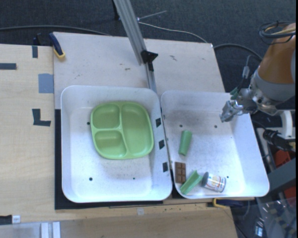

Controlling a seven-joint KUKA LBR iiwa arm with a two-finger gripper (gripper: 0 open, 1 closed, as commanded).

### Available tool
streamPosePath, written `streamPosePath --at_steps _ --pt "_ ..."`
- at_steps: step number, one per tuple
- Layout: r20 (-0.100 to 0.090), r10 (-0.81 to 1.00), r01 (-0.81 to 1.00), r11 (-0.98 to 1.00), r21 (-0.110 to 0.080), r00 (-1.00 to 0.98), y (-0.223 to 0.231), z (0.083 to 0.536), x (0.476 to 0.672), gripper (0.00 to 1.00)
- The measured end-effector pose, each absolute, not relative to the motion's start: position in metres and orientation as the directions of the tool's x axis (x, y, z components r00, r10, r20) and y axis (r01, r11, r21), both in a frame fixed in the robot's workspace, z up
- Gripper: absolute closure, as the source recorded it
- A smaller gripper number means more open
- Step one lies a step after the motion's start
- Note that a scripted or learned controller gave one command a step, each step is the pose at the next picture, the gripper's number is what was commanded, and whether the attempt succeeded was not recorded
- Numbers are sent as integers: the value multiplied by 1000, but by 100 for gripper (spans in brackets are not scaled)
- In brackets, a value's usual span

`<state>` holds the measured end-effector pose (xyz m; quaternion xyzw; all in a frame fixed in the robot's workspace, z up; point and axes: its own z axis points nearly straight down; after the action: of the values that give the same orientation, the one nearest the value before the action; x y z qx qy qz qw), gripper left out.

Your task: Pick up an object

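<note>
Claw [227,114] near right bin [248,133] far edge; we cannot tell its state.
We judge green cylinder [185,143] nearest inside that bin, so likeliest pick.

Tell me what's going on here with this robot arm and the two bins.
A grey robot arm reaches in from the right, its gripper hovering at the upper right of the right bin. Lower down in that bin lie a green cylinder, a brown block, a green wedge and a small jar. The left bin holds a green divided plate.
</note>
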<state>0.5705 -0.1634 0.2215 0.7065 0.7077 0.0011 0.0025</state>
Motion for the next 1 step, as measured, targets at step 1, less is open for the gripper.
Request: streamPosePath --at_steps 1 --pt "-1 1000 1000 2 4 -2 -162 264 570 100"
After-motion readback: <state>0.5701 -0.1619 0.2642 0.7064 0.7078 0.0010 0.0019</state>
